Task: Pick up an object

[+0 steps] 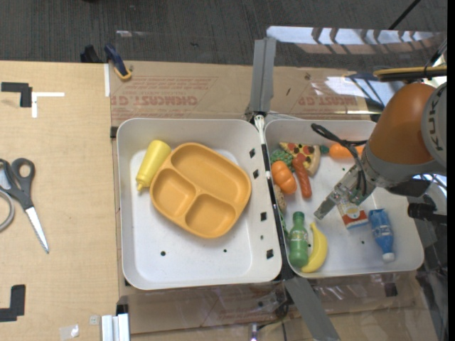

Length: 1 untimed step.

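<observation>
Grey two-finger gripper (334, 201) hangs low in the right white bin (405, 265), whether gripping I cannot tell, seemingly just beside the small red-and-white carton (353, 217) toward the bin's right edge, with 1 blue plastic bottle (382, 233) lying lengthwise further right.

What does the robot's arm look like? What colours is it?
The arm is big and rounded, with a bright orange band and a grey section beneath it. Dark letters are printed on a pale part at its edge. A black cable curls beside it. Its gripper is thin, grey and metallic.
</observation>
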Motion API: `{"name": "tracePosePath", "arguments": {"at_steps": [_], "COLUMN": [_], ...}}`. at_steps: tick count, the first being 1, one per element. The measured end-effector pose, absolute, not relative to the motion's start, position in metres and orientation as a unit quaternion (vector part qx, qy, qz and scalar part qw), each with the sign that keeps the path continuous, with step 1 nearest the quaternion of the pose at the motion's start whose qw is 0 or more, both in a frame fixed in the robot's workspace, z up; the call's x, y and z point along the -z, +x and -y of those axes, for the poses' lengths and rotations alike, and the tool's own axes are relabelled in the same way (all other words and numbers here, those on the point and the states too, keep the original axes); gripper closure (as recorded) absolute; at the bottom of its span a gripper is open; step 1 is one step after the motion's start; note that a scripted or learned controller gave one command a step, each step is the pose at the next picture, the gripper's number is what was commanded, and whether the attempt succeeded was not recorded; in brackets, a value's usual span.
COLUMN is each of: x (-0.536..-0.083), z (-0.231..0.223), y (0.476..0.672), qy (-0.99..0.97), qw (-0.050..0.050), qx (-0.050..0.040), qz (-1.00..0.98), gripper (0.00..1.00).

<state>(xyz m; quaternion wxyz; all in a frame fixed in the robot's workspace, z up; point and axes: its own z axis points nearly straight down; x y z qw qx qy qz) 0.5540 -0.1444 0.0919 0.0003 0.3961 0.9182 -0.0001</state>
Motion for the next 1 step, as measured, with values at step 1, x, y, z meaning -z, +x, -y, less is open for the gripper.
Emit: {"name": "tracePosePath", "arguments": {"at_steps": [1], "x": [-0.0913], "z": [0.1164], "y": [0.4773], "qy": [0.410], "qw": [0.000], "qx": [0.0000], "qz": [-0.912], "gripper": [0.00]}}
